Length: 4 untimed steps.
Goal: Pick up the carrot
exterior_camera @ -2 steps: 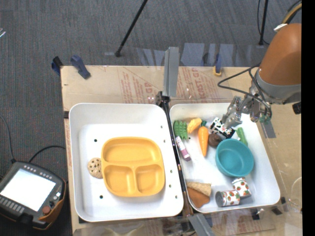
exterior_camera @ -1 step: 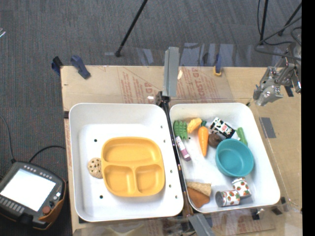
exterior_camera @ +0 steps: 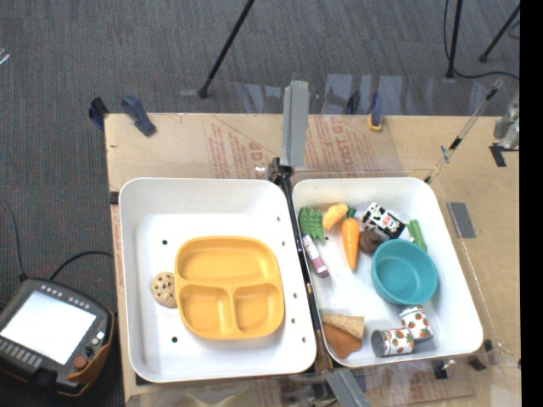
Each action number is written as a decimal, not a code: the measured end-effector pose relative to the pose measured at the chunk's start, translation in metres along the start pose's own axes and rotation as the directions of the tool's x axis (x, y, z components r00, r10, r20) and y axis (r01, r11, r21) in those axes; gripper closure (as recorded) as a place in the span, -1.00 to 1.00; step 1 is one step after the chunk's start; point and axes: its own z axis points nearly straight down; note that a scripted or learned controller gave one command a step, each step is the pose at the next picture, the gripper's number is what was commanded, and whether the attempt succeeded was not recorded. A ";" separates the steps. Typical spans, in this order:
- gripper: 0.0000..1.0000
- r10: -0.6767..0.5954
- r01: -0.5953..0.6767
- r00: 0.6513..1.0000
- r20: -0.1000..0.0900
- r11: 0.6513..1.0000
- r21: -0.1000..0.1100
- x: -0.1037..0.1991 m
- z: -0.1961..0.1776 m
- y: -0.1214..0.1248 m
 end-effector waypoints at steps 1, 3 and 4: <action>1.00 0.000 0.000 1.000 -0.001 1.000 -0.003 -0.001 -0.007 0.000; 1.00 -0.074 0.074 0.997 -0.006 0.997 -0.003 0.113 0.094 -0.018; 1.00 -0.072 0.072 0.997 -0.004 0.997 -0.004 0.112 0.085 -0.019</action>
